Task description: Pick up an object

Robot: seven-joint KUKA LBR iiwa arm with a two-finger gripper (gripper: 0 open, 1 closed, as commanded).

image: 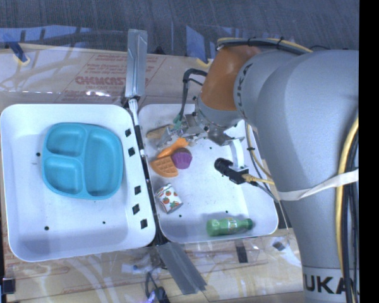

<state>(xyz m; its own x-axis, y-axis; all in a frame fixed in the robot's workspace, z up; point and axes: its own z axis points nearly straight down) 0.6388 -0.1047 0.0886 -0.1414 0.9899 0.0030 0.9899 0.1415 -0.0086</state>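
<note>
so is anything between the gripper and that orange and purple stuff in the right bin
Nothing visible stands in the way. The gripper sits at the far side of the right bin, directly beside the orange piece and the purple piece. The small printed carton and green bottle lie nearer the front, off that line.

**Readable lettering on the bench and arm**

Faded red print, seemingly "CHEMCAST", runs across the clear plastic sheet (82, 74) over the brown board, well left of the gripper. White letters "UKA" stand on the grey arm base (328, 285), far below and right of it.
</note>
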